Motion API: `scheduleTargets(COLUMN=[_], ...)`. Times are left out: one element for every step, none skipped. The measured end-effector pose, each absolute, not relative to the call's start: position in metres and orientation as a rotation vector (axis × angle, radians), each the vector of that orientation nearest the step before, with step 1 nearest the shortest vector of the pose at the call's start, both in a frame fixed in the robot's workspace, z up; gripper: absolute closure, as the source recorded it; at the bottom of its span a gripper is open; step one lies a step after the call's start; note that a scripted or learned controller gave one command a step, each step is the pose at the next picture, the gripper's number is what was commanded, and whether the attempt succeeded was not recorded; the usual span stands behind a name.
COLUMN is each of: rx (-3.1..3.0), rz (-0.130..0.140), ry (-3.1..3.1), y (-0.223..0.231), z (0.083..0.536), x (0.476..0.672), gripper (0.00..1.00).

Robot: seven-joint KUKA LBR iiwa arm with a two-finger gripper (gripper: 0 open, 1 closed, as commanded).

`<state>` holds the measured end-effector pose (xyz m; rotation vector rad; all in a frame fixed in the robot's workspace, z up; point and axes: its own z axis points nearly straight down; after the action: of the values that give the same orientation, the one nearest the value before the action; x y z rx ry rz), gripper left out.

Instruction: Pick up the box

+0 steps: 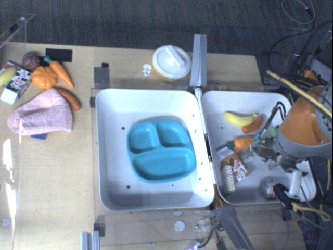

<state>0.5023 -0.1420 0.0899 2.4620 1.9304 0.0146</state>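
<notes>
Gripper point(253, 151), grip state hidden, hovers above box point(238, 169); its label unreadable

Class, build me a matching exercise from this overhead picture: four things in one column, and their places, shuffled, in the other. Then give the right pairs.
Things:
1. blue tray
2. banana
3. pink cloth
4. white lid

Places:
A. on the bench, beyond the bins, beside the grey post
B. in the left bin
C. on the bench, left of both bins
D. in the right bin, at its far side

Pairs: 1-B, 2-D, 3-C, 4-A
</notes>
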Motion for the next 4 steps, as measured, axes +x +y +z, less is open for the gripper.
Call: scheduleTargets(rx=[2.457,2.275,2.054,1.779], rz=[0.021,0.015,0.015,0.011], ry=[1.925,2.146,2.360,2.572], y=[-0.143,-0.192,-0.199,-0.205], z=[0.102,0.091,0.091,0.091], x=[0.505,0.494,0.493,0.493], gripper=[1.00,1.00,1.00,1.00])
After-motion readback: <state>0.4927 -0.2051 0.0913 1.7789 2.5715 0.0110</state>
